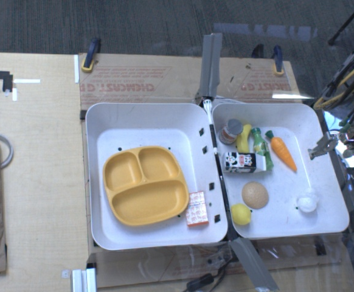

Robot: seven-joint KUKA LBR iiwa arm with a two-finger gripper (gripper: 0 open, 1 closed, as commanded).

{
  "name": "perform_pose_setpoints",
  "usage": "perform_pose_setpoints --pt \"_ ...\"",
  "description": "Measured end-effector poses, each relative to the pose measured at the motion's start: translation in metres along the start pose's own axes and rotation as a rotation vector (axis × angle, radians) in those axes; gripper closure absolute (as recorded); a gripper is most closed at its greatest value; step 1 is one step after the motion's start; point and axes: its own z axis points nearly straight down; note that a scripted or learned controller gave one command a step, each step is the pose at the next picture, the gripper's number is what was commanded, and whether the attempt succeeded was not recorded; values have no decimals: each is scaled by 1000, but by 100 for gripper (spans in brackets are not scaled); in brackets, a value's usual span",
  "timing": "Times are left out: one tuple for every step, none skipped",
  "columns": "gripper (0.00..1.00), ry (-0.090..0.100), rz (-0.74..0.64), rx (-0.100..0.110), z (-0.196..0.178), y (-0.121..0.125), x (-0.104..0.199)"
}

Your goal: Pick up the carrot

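The carrot is orange with a green top. It lies slanted in the upper middle of the right bin, its tip pointing to the lower right. A green bottle lies just left of it, apart from it by a narrow gap. My gripper sits at the right bin's right rim, roughly level with the carrot and well to its right. It is over the rim and touches nothing in the bin.
Left of the carrot are a banana, a can and a small milk carton. A brown egg, a lemon and a white lump lie lower down. The left bin holds a yellow divided plate and a small red box.
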Motion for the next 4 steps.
perform_pose_setpoints --pt "0 -2 161 -1 -76 54 12" --pt "0 -2 280 -1 -109 36 8" --pt "0 0 126 0 29 17 28" --pt "0 -1 7 -1 135 68 35"
